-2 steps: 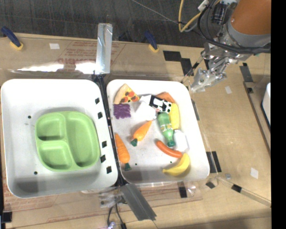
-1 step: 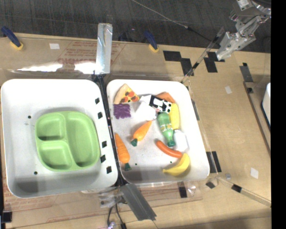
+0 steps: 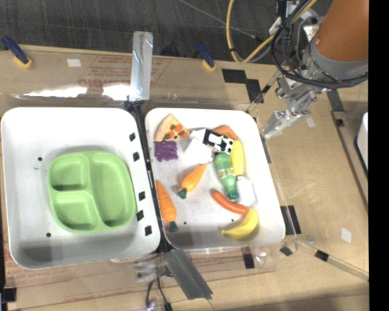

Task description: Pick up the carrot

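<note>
Two carrots lie in the right bin [image 3: 262, 173]. One carrot [image 3: 194, 176] rests near the bin's middle, its green end pointing to the lower left. The other carrot [image 3: 166, 203] lies along the bin's left wall, green end toward the front. My gripper [image 3: 289, 120] hangs above the bench just outside the bin's far right corner, well away from both carrots. Its fingers are open with nothing between them.
Also in the right bin are a pizza slice [image 3: 172, 129], purple grapes [image 3: 166, 150], a black-and-white carton [image 3: 217, 141], a green bottle [image 3: 225, 173], a red-orange sausage shape [image 3: 230, 203] and a banana [image 3: 244, 225]. The left bin [image 3: 19, 148] holds a green divided plate [image 3: 91, 190].
</note>
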Tool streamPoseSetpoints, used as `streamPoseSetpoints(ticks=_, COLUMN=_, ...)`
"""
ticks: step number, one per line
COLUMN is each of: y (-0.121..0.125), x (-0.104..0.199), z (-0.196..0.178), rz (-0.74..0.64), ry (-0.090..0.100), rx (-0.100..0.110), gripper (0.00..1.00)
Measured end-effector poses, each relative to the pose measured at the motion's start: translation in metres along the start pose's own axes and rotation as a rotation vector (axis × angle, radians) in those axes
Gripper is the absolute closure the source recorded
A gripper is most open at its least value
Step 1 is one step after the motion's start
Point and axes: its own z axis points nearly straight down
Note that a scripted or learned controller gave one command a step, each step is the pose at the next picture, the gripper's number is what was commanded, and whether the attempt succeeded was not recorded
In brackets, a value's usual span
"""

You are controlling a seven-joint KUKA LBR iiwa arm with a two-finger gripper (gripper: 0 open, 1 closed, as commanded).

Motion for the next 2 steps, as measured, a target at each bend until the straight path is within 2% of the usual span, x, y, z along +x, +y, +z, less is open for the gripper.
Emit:
streamPoseSetpoints(ticks=1, y=-0.036, x=0.004, z=0.003, rz=-0.189, ry=0.003, rx=0.005, gripper=1.0)
streamPoseSetpoints(ticks=2, y=-0.037, x=0.004, z=-0.008, rz=-0.189, ry=0.003, rx=0.007, gripper=1.0)
